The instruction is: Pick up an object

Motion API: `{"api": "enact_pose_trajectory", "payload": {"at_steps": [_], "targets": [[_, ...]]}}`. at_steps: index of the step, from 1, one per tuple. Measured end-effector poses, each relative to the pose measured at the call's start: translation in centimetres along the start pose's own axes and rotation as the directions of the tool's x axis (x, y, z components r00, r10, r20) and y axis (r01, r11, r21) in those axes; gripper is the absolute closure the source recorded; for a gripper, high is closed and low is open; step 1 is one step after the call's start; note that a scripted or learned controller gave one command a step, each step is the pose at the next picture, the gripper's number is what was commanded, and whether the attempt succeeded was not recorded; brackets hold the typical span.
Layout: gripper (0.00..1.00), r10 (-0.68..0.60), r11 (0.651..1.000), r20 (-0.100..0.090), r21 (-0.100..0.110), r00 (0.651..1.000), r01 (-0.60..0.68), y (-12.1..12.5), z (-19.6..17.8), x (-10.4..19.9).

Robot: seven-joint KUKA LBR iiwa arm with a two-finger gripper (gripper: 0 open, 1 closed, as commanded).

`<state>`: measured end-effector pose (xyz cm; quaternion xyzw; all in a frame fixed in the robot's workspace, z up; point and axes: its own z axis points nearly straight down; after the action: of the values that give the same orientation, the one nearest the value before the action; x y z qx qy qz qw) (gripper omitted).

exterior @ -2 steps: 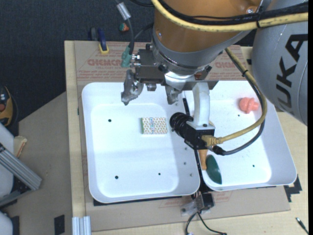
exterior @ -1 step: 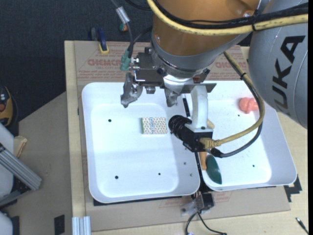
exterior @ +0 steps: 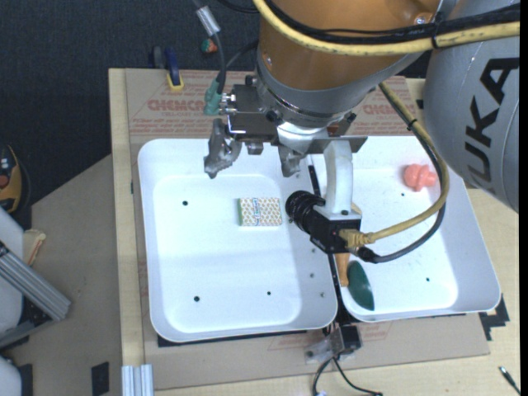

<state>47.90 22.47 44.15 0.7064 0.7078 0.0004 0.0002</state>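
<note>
Overhead, the grey arm (exterior: pixel 388 40) with orange band spans both bins. Left bin (exterior: pixel 165 304): broad bare floor along front and left walls. Right bin (exterior: pixel 462 295): a pink object (exterior: pixel 420 176) near its far wall, a green object (exterior: pixel 360 285) against the divider. Gripper (exterior: pixel 252 166): fingers apart, unloaded, above the patterned packet (exterior: pixel 260 211) toward the left bin's far side.

I see the arm (exterior: pixel 388 48) coming in from the right and top, orange band big in frame, grey link at far right. Wrist points down. Gripper (exterior: pixel 252 165) hangs below it with its two fingers (exterior: pixel 216 159) spread apart, nothing between them. Fingertips tilt down toward the left. A yellow hose and black cables loop off the wrist.
</note>
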Motion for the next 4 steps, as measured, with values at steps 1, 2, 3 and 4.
{"api": "enact_pose_trajectory", "payload": {"at_steps": [1, 2, 3, 4], "targets": [[0.00, 0.002, 1.000, 0.002, 0.004, 1.000, -0.002, 0.0, 1.4, 0.0], [0.00, 0.002, 1.000, 0.002, 0.004, 1.000, -0.002, 0.0, 2.6, 0.0], [0.00, 0.001, 1.000, -0.004, -0.007, 1.000, -0.001, 0.1, -4.0, 0.0], [1.00, -0.001, 1.000, -0.001, -0.003, 1.000, 0.001, 0.0, -4.7, 0.1]]}}
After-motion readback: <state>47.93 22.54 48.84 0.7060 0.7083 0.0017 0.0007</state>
